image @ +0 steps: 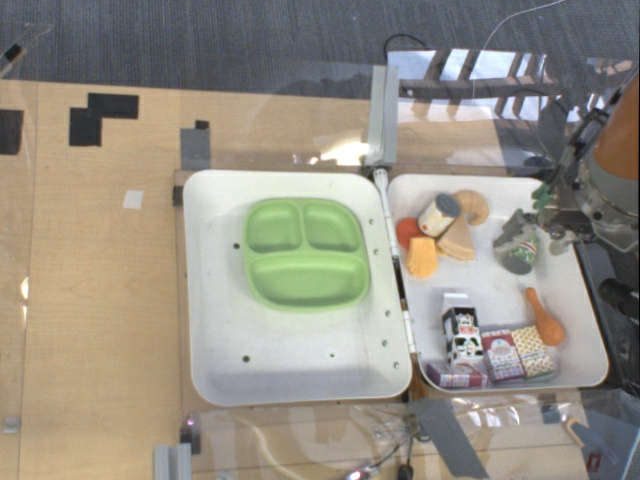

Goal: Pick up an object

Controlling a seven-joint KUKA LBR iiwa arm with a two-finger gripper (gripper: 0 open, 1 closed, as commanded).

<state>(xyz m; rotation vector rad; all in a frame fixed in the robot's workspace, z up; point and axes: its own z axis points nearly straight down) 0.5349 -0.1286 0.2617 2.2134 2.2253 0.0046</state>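
My gripper (518, 240) hangs over the right side of the right bin (590, 368), below the arm's orange band. A small grey-green round thing (519, 258) lies right at its tip; I cannot tell whether it is held or resting on the bin floor. To the gripper's left lies a cluster: a small can (437, 215), a tan wedge (459, 242), a ring-shaped pastry (472, 204), a red piece (406, 232) and an orange block (423, 258). An orange drumstick-shaped toy (545, 317) lies below the gripper.
A black-and-white carton (461, 333) and small printed boxes (518, 354) line the right bin's near edge. The left bin (215, 348) holds a green divided plate (305, 253). A grey divider (395, 268) separates the bins.
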